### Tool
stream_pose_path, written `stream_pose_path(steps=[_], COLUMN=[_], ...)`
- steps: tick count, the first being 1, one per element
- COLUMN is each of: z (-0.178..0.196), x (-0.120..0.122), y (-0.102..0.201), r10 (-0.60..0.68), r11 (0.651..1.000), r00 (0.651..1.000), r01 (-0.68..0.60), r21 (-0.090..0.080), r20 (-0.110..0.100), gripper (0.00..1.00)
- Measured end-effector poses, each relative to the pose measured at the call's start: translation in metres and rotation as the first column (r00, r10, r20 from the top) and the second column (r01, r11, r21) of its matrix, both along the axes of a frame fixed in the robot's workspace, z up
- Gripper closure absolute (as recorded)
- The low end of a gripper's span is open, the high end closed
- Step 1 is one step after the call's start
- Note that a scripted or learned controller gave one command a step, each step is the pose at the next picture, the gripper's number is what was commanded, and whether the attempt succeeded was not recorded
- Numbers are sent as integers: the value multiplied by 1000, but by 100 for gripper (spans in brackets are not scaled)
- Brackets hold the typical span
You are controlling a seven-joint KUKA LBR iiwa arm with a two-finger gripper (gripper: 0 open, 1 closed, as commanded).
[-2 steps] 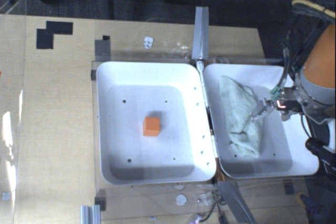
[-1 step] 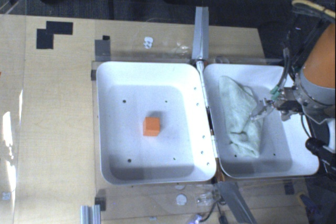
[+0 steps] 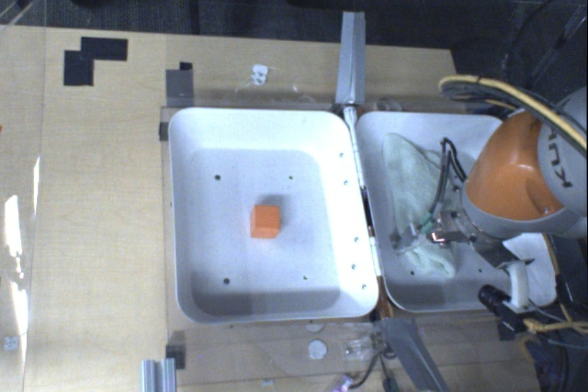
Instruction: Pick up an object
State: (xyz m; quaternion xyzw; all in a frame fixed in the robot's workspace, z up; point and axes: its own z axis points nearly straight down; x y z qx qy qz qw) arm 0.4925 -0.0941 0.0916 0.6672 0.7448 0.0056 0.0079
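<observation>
An orange cube [image 3: 265, 221] lies near the middle of the left bin [image 3: 197, 280]. A pale green cloth [image 3: 409, 179] lies crumpled in the right bin [image 3: 404, 296]. My gripper [image 3: 419, 239] hangs low over the near end of that cloth, under the arm's orange band [image 3: 510, 170]. Cables and the wrist hide much of it. Whether it touches or holds the cloth, I cannot tell.
A metal divider post [image 3: 351, 60] stands at the back between the two bins. The arm's body covers the right side of the right bin. Wooden bench top [image 3: 83, 225] spreads to the left, with black tape marks [image 3: 92, 58] at its far end.
</observation>
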Motion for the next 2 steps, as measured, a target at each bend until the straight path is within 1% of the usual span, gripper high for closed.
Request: stream_pose_path(steps=[1, 2], z=[12, 93], x=[3, 43], y=[-1, 26], r10=[1, -273], r11=[1000, 962], r00=[1000, 962], r01=[-1, 273], r21=[-3, 3], r20=[8, -18], gripper=[100, 100])
